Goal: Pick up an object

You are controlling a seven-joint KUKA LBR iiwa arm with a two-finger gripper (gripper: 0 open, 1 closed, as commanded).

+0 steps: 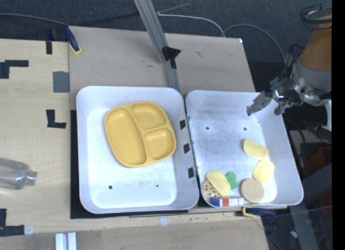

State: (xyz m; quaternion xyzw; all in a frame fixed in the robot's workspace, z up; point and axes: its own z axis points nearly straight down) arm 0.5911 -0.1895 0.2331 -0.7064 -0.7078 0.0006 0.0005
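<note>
No text, label, brand, number or sign could be read anywhere in the camera view. A small flat item (225, 202) at the near edge of the right bin (280, 136) carried red and blue patches, but any print on it was too small and blurred to make out.

Arm: I see it entering from the right, orange band uppermost.
End effector (267, 102): I see it at the right, pointing left.
</note>
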